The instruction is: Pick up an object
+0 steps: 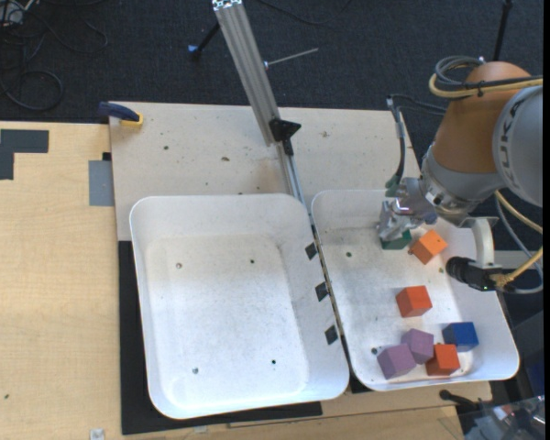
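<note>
My gripper (397,228) hangs low over the far end of the right bin (353,273). Directly under its tip lies a small dark green object (399,241), partly covered by the gripper. An orange block (429,246) rests just to the right of it. Nearer the front, a red-orange cube (413,301) sits alone in the bin's middle. At the front right corner lie a blue cube (460,335), two purple blocks (420,344) (396,361) and a small orange cube (443,359), packed close together.
The left bin (156,246) stands beside the right one, with black clips (321,291) along the shared wall. A slanted aluminium bar (253,71) rises behind the bins. A blue and yellow clamp (121,113) sits at the bench's far left corner.
</note>
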`<control>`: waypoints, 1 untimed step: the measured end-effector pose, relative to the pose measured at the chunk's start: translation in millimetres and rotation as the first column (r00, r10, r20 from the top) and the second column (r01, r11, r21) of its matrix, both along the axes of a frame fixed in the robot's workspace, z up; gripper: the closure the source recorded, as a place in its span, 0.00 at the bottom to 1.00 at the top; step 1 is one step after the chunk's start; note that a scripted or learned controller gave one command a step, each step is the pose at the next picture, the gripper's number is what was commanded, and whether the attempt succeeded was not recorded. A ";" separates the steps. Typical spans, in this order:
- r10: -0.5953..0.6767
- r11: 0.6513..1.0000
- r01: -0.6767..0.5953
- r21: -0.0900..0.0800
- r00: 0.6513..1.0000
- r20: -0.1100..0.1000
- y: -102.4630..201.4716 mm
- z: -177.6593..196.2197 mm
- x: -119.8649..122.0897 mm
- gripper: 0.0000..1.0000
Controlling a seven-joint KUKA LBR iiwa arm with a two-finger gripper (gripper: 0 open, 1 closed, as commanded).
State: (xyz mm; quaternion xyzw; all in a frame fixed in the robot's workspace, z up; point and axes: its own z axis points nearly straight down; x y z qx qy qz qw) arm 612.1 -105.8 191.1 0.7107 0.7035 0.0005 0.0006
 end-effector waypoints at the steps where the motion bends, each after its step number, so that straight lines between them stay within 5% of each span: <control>1: 0.004 1.000 -0.004 0.000 1.000 0.001 -3.7 42.6 0.9 1.00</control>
